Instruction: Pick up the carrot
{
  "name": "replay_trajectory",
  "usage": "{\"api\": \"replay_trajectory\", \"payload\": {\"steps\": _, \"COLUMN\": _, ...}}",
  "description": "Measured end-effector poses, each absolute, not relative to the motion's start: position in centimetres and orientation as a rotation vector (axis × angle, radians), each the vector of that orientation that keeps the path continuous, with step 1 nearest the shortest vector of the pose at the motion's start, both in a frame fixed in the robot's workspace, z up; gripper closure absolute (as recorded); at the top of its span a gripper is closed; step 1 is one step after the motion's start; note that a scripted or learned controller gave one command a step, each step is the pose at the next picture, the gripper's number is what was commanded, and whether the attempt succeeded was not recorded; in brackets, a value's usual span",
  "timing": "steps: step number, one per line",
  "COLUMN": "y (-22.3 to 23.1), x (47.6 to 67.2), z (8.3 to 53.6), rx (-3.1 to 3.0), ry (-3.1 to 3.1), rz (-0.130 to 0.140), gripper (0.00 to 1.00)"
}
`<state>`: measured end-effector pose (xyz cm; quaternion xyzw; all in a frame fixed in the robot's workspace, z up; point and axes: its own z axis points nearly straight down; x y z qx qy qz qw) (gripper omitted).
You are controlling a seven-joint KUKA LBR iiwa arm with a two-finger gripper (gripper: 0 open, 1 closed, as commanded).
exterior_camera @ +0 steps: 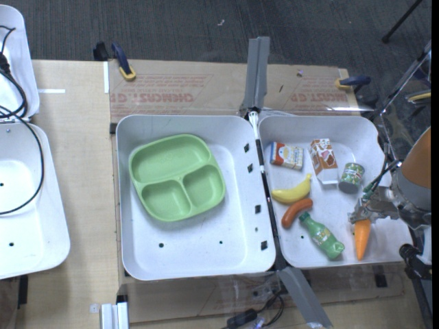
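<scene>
The left bin [137,252] holds a green divided plate [178,177], which lies left of the divider [259,177] between the two bins. Just right of the divider, in the right bin [302,256], sit a small carton [287,155], a yellow banana [291,192] and a red sausage [296,212]. A green bottle [322,236] lies further right of the divider, tilted toward the near wall, with a juice box [324,160] and a green can [352,176] behind it. The carrot [361,238] lies farthest from the divider, near the right wall, its tip pointing at the near edge. The gripper [365,212] sits at the carrot's top end; whether its jaws are closed on the carrot cannot be told.
</scene>
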<state>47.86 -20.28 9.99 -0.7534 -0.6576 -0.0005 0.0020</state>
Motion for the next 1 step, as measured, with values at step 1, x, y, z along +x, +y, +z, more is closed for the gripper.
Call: {"api": "replay_trajectory", "payload": {"steps": 1, "y": -15.03, "x": 53.19, "z": 20.24, "rx": -2.358, "ry": -2.076, "rz": 0.002, "gripper": 1.00}}
